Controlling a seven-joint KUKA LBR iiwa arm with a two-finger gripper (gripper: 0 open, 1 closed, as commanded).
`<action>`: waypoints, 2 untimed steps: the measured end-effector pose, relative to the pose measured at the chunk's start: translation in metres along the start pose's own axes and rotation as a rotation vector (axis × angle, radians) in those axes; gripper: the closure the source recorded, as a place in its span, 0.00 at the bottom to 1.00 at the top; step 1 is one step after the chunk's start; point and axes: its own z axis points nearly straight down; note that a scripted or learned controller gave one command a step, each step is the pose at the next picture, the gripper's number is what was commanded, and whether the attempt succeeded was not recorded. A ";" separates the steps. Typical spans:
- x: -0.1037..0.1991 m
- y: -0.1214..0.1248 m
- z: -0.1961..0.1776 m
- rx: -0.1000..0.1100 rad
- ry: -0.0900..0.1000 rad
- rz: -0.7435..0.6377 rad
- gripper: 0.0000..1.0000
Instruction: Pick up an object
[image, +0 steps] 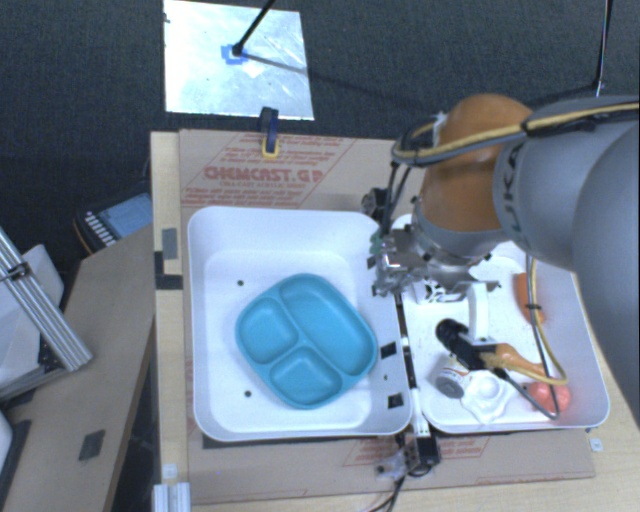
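Gripper (398, 268) low by the seam between the two bins, right of centre.
The grey arm (560, 190) comes in from the upper right and covers the top of the right bin (582, 350); whether the gripper is open or closed cannot be told. A blue plate (303, 340) lies in the left bin (220, 260), left of centre. At the lower right of the frame, in the right bin, lie a white lump (487, 398), a pink ball (552, 397) and, higher up, an orange strip (522, 293).
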 end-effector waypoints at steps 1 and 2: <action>0.052 -0.012 -0.016 -0.003 0.000 0.000 1.00; 0.049 -0.011 -0.016 -0.002 -0.002 0.006 0.00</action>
